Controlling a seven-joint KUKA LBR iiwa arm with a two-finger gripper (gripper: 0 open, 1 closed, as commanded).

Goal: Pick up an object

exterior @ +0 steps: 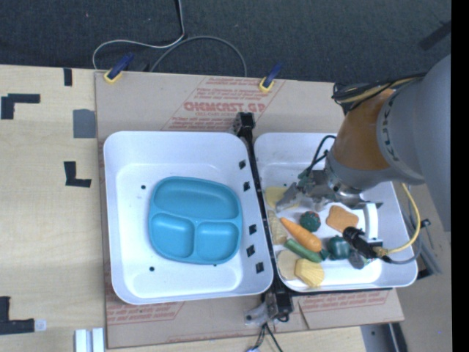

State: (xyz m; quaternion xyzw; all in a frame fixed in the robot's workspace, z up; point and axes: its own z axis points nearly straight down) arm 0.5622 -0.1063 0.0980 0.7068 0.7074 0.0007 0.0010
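Several toy foods lie in the right bin (396, 273). An orange carrot (301, 233) lies at the middle, with a round dark green piece (310, 219) just above it. A flat orange piece (341, 217) sits to their right and a teal piece (338, 247) below that. A green pickle (302, 250) and a yellow corn chunk (310, 273) lie near the front wall. A pale yellow piece (275, 196) rests by the left wall. My gripper (302, 193) hangs low over the bin's middle, just above the green piece and the carrot. Nothing shows held in it.
The left bin (121, 160) holds a blue divided plate (195, 219). A black divider (253, 189) runs between the bins. The grey arm with its orange band (359, 134) covers the right bin's back right part. A black cable (366, 246) trails across the bin's right side.
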